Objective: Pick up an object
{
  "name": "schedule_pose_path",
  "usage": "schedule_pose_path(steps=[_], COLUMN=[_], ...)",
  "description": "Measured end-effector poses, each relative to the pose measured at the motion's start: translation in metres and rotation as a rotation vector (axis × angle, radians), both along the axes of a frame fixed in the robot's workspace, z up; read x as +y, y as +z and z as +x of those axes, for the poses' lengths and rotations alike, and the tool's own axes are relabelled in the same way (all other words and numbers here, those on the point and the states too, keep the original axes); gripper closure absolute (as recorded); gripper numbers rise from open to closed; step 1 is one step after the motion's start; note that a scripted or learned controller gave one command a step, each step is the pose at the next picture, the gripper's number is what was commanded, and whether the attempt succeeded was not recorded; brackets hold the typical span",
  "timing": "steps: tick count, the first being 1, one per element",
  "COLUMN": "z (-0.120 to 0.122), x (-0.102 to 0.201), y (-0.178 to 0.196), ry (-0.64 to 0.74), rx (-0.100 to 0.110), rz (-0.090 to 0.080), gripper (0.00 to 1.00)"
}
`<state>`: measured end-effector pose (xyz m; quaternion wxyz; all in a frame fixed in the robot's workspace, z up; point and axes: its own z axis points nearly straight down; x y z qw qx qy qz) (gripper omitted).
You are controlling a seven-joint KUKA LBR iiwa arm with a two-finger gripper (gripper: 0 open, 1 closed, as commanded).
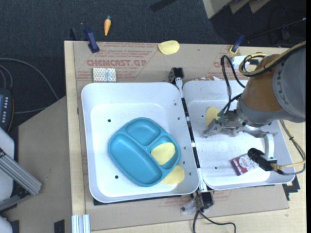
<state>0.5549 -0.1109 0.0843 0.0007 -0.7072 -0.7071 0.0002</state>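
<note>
My gripper [212, 129] hangs low in the right bin [218, 176], near its left side. Just above it and close to its tip lies a flat yellow piece [211, 113], partly hidden by the gripper. A dark red packet [242, 165] rests near the front of the same bin, apart from the gripper. In the left bin [97, 106] sits a blue divided plate [133, 152] with a yellow piece [163, 152] in its right compartment. Another yellow piece [173, 175] lies against the plate's lower right edge.
On the bench behind the bins are a yellow piece [168, 47], a small patterned box [104, 74] and two blue clips [91, 40] [236, 43]. A small orange carrot shape [107, 25] lies on the dark floor beyond. The arm's grey and orange body covers the right bin's right half.
</note>
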Motion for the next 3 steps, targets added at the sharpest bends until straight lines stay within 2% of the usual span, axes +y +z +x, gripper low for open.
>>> schedule_pose_path(steps=[1, 2, 3], z=[-0.0767, -0.0756, -0.0757], x=[-0.0722, -0.071, -0.0709], y=[-0.0001, 0.0098, 0.0097], ry=[-0.003, -0.002, -0.001], rx=[0.001, -0.002, -0.002], rz=[-0.001, -0.001, 0.0], gripper=[0.0, 1.0, 0.0])
